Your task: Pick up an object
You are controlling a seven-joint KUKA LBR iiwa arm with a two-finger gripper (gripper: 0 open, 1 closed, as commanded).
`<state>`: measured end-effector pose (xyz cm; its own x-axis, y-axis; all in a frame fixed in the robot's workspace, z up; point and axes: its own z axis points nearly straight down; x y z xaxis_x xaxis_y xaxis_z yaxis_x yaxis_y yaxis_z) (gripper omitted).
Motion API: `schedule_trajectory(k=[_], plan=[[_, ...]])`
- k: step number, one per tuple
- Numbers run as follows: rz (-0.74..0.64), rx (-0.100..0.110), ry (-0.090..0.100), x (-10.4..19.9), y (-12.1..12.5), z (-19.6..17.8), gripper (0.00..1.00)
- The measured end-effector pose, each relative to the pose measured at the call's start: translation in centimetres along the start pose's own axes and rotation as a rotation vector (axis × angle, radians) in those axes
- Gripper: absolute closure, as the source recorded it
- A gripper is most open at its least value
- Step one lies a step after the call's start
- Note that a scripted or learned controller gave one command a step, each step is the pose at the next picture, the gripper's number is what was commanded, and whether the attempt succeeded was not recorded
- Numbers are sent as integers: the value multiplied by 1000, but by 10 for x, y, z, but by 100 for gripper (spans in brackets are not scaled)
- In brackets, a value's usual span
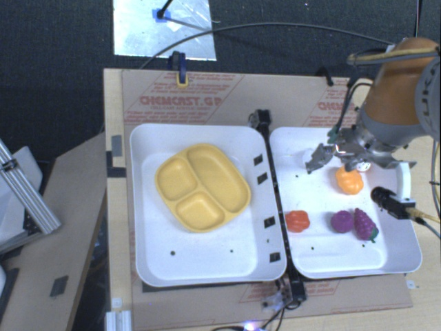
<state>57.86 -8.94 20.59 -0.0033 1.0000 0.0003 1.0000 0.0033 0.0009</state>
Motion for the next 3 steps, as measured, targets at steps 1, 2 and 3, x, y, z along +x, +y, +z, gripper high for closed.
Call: schedule_trajectory(k=[1, 2, 3], plan=[[2, 5, 1, 4, -2, 63, 0], [3, 4, 1, 4, -2, 115, 0], [3, -1, 0, 4, 0, 101, 100]])
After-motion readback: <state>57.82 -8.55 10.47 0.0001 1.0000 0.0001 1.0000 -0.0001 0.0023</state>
